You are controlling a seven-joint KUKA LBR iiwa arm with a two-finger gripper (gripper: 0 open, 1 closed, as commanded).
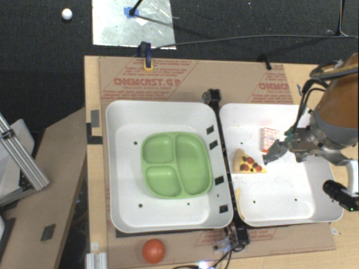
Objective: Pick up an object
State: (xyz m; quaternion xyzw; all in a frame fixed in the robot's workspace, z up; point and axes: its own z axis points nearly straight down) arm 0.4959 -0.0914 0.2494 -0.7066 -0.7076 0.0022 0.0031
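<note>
Writing: the brown protective sheet under the bins carries "CHEMCAST GP" in red, printed once at 11 o'clock of the left bin and again, partly cut off, at 12 o'clock of the right bin. The small red-and-white packet has print on its face, too small to read.

Counts: two white bins. Left bin holds one green divided plate with three compartments, lying near the bin's centre. Right bin holds two objects: one toy pizza slice, yellow with red dots, at about 9 o'clock of the bin, close to the divider between bins; and the packet, at about 11 o'clock of the bin, just up and right of the slice, apart from it.

One orange-red ball sits off the bins on the bench at 6 o'clock of the left bin. One small white ball lies on the dark surface at far upper left. One blue clamp with a yellow tip grips the sheet's top edge. One shiny foil-like panel lies above it.

Gripper: reaching in from 3 o'clock over the right bin, dark tip between the packet and the pizza slice, just beside both. Cannot tell how its tip is set; nothing visibly held.
</note>
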